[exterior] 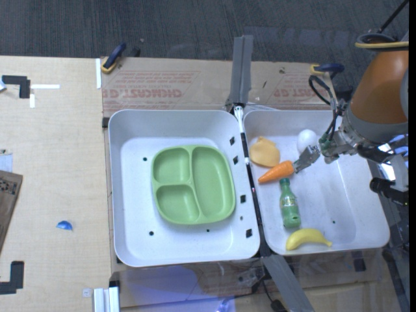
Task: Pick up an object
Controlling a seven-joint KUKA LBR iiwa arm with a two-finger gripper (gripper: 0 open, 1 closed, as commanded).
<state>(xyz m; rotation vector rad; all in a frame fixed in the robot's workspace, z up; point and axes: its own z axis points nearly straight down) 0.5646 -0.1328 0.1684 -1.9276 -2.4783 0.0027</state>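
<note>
red print on the cardboard strip [170, 85] behind the bins is mirrored and unreadable. the arm [380, 90] slants in from the right, its jaws [304, 161] clenched on the carrot [277, 171], egg [306, 138] just above them.

From my seat I look down on a pale wooden bench [49, 174] that runs along the left. Behind it, dark grey carpet [182, 12] covers the floor along the top. A sheet of brown cardboard [162, 86] with red lettering lies flat behind the bins. Black brackets [18, 84] sit on the bench at its left side, with a small blue scrap [64, 225] near them. The light is even and soft.
</note>
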